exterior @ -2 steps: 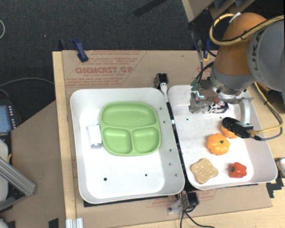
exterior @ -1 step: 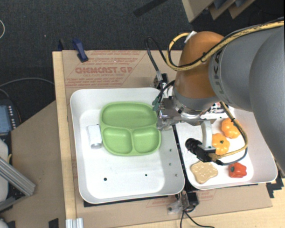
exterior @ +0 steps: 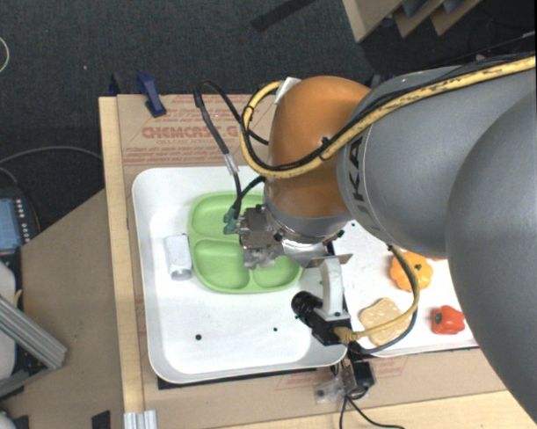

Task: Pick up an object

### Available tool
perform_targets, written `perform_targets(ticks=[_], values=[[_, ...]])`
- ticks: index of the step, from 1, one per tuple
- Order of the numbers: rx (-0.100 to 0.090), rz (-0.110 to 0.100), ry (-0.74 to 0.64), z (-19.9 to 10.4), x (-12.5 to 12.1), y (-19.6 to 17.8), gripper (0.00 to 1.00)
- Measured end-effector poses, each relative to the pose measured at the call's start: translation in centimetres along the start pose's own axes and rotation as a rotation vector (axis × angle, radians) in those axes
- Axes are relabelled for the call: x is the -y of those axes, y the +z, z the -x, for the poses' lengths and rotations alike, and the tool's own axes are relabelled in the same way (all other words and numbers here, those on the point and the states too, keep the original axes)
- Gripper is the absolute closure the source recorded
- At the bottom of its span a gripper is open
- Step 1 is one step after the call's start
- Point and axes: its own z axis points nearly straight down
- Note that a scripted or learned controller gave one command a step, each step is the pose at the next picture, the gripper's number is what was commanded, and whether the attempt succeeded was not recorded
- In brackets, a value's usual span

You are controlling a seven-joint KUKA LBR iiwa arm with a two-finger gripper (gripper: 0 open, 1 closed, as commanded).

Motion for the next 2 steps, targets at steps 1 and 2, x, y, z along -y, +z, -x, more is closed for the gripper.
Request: perform_targets(ticks=[1, 2], values=[[0.006, 0.000, 0.014, 1.0, -4.1, 1.8, 1.00], [-0.003, 0.016, 0.007, -2.1, -3.4, -14.6, 1.00]])
